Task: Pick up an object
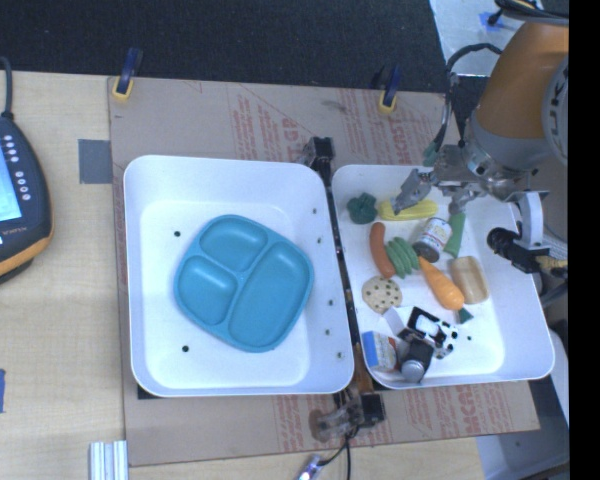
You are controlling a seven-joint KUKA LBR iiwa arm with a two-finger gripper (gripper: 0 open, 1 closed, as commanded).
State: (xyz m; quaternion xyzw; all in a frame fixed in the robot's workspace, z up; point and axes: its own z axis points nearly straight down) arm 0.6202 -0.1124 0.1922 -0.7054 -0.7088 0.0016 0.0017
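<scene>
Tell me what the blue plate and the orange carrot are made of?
The blue plate looks like smooth, hard plastic: one even colour, rounded moulded sections and a soft sheen. The carrot seems a toy, probably plastic or rubber, since its orange is flat and even; from this far I can't tell which.

The right bin point(525, 353) holds a heap of small toys. A dark green lump point(361, 208) lies at the upper left, a yellow piece point(408, 208) just beside it. Below them lie a red sausage point(380, 250) touching a green pod point(403, 256), a small bottle point(433, 238), a carrot point(441, 283), a tan bread roll point(470, 279), a dotted cookie point(382, 293), and a black-and-white toy point(429, 326) near the front.
</scene>
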